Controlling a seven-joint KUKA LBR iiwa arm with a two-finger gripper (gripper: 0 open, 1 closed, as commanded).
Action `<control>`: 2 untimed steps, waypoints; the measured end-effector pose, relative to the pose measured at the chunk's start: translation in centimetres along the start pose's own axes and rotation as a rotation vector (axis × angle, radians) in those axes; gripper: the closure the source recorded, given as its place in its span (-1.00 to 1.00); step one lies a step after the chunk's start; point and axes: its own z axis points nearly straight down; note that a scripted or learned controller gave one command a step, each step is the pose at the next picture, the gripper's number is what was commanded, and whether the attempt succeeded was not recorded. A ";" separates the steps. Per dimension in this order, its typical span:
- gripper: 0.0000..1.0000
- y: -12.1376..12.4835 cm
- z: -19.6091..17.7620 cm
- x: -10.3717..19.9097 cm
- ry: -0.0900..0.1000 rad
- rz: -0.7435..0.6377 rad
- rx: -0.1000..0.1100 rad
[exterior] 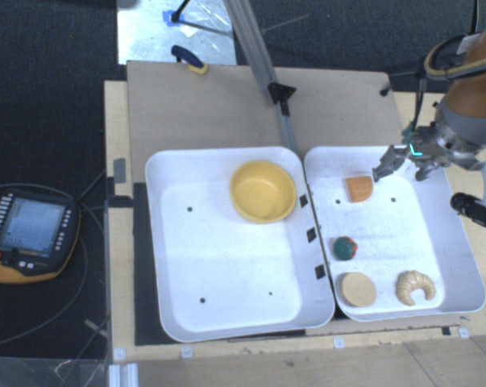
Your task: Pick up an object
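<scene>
My gripper [405, 167] hangs over the far right part of the right bin [452, 240], its two fingers spread open with nothing between them. An orange block [359, 189] lies just left of and below the left finger, apart from it. Nearer the front of the same bin lie a green and red ball [345, 247], a round tan cookie [359, 289] and a croissant [415, 287]. A yellow bowl [263, 190] sits at the back of the left bin [194, 280].
A slanted metal pole [259, 47] with a black clamp crosses the bench behind the bins. A teach pendant [29, 234] lies on the floor at the left. A black part [472, 208] of the arm sticks out over the right bin's right rim.
</scene>
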 end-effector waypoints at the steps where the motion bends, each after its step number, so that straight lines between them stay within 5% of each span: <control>1: -1.00 0.0 0.0 0.0 0.000 0.000 0.000; 2: -1.00 -0.6 6.0 0.3 0.001 0.000 0.005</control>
